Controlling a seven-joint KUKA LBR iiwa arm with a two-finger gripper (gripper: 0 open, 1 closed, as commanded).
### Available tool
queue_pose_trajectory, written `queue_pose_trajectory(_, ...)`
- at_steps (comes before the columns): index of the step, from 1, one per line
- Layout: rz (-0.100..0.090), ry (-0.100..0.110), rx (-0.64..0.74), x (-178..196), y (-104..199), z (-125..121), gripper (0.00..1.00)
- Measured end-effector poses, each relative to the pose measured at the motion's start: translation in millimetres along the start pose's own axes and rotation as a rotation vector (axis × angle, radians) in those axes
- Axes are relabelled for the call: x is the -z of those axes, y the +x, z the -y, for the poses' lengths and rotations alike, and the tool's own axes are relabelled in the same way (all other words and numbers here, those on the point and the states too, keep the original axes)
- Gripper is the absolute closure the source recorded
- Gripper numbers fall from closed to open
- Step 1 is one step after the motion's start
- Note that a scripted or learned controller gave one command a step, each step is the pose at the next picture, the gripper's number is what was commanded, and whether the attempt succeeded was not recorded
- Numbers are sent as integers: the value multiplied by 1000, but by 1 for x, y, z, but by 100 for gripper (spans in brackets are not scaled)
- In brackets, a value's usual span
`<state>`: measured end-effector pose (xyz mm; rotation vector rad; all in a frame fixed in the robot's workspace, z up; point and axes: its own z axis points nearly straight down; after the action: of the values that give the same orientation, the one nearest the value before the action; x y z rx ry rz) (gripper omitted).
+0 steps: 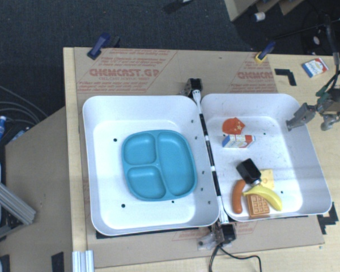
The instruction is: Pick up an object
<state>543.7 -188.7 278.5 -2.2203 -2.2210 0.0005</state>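
A cluster of banana (264, 198), waffle (258, 206), sausage (238, 196) and black block (249, 170) is seen low in the right bin (306, 152), well apart from the gripper (316, 117) at its upper right rim; its grasp cannot be told; a blue plate (158, 164) is held by the left bin (102, 152).

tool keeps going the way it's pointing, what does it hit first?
The tool sits at the right bin's far right rim, pointing left and down. Likely bare bin floor first; the milk carton lies further along that line. Depth is unclear from this view.
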Motion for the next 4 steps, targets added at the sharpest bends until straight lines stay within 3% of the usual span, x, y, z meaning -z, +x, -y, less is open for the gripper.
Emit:
queue_pose_trajectory(1,-1,2,-1,-155,10,-8,0)
queue_pose_trajectory(2,0,-1,1,-194,40,-59,0)
queue_pose_trajectory(3,-2,11,-1,-195,86,-121,0)
queue_pose_trajectory(4,0,9,0,-185,85,-121,100)
